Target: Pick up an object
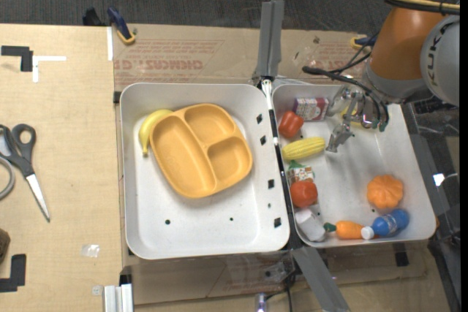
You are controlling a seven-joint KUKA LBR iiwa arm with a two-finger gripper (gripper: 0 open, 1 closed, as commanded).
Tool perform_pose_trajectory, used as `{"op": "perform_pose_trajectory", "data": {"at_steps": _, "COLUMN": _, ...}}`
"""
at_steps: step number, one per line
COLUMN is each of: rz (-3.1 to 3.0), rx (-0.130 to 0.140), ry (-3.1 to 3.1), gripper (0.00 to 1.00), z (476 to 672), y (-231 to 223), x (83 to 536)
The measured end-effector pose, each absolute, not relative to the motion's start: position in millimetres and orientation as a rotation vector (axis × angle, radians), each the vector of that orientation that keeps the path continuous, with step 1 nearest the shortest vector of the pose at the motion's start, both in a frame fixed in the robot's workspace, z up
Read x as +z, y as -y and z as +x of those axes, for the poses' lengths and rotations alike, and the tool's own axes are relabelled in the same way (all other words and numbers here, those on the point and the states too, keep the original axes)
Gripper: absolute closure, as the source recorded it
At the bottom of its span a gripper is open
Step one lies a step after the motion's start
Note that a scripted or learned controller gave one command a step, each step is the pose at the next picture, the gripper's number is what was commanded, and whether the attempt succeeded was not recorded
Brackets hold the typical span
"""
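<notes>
**Arm low over the right bin, nothing visibly held**

From my overhead camera I see the arm (pixel 413 36) reaching in from the right, its orange band above the wrist at the top right corner of the right bin (pixel 409 157). The wrist tilts down and leftward, and the gripper (pixel 338 137) hangs over the upper middle of that bin, its metal fingers (pixel 342 134) pointing down toward the bin floor just right of the corn cob (pixel 303 148). I see nothing between the fingers; they look close together, but glare and cabling blur them, so I cannot tell how far apart they stand.

Hard to read: the small packet (pixel 311 108) near the bin's top wall is partly behind the wrist hardware. The white object (pixel 312 228) in the lower left corner of the right bin is too washed out against the bin to identify. The arm's upper part is cut off by the frame edge.

Counting the right bin: one corn cob, two red vegetables (pixel 290 124) (pixel 303 193), one small printed carton (pixel 300 173) between them, one orange pumpkin-like piece (pixel 385 191), one carrot (pixel 349 230), one blue bottle (pixel 389 223) lying on its side beside the carrot, one packet, one white object.

The left bin (pixel 146 230) holds one yellow divided plate (pixel 199 148) with three compartments and one banana (pixel 150 126) tucked against its upper left edge.

On the surface (pixel 58 230) to the left lies one pair of scissors (pixel 28 164).
</notes>
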State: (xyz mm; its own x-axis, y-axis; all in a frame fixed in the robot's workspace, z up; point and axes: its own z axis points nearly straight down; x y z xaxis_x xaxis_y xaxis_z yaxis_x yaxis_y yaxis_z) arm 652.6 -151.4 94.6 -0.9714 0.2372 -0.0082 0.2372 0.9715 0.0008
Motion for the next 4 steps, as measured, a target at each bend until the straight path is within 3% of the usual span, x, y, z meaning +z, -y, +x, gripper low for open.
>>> {"op": "perform_pose_trajectory", "data": {"at_steps": 1, "rz": 0.176, "rx": -0.003, "ry": -3.126, "gripper": 0.0, "z": 654.7, "y": 158, "x": 96}}
{"op": "perform_pose_trajectory", "data": {"at_steps": 2, "rz": 0.618, "rx": -0.001, "ry": -3.076, "gripper": 0.0, "z": 656.3, "y": 118, "x": 93}}
{"op": "perform_pose_trajectory", "data": {"at_steps": 3, "rz": 0.539, "rx": -0.006, "ry": -3.092, "gripper": 0.0, "z": 598.5, "y": 97, "x": 93}}
{"op": "perform_pose_trajectory", "data": {"at_steps": 4, "rz": 0.958, "rx": -0.011, "ry": -2.986, "gripper": 0.0, "z": 591.3, "y": 101, "x": 93}}
